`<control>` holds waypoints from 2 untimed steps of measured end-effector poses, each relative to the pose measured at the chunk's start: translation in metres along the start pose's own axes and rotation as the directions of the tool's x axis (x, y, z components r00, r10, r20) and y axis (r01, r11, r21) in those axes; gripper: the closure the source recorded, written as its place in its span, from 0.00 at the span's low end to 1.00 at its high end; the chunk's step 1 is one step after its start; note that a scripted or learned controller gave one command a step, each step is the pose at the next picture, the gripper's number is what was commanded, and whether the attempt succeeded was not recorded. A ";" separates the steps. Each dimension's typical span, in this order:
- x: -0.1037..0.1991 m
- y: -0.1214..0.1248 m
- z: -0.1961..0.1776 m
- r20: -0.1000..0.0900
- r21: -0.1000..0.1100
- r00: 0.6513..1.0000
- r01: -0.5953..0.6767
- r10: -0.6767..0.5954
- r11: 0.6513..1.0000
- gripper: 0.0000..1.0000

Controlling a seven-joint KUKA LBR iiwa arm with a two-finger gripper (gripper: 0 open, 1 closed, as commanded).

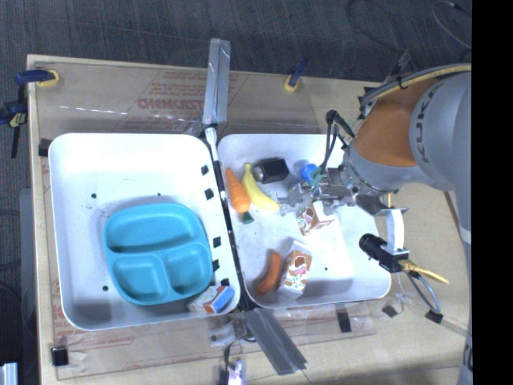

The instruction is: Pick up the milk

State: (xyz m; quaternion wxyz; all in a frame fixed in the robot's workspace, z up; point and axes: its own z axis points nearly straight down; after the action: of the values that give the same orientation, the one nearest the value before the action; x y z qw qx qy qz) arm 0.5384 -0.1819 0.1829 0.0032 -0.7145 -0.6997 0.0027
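Right now the gripper (309,192) hangs low in the right bin (353,283), and from where I stand I cannot tell how it is set or whether it has anything. A small carton (315,217), white with red-brown print, sits tilted just below it, touching or nearly so; a second, taller carton (296,272) lies nearer the bin's front wall. Either could be the milk; I'd guess the one under the gripper is the target. To do this well, I think it should come down square over the carton's flat sides, since thin card crushes and a tilted box slips. Beyond that carton lie a smooth yellow banana (260,191) and an orange carrot (237,192), a black block (272,169), a blue cap-like piece (307,170), and a glossy sausage (270,273) beside the taller carton. Farther off, the left bin (72,215) holds a blue moulded divided tray (157,251).
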 end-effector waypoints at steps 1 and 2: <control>-0.003 0.000 0.022 -0.002 0.000 1.000 -0.013 0.013 1.000 0.00; -0.021 -0.041 0.074 0.008 -0.031 0.999 0.033 -0.033 0.999 0.00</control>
State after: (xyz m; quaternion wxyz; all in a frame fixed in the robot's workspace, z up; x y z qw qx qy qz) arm 0.4964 -0.2022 0.1095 -0.0105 -0.7028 -0.7112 -0.0058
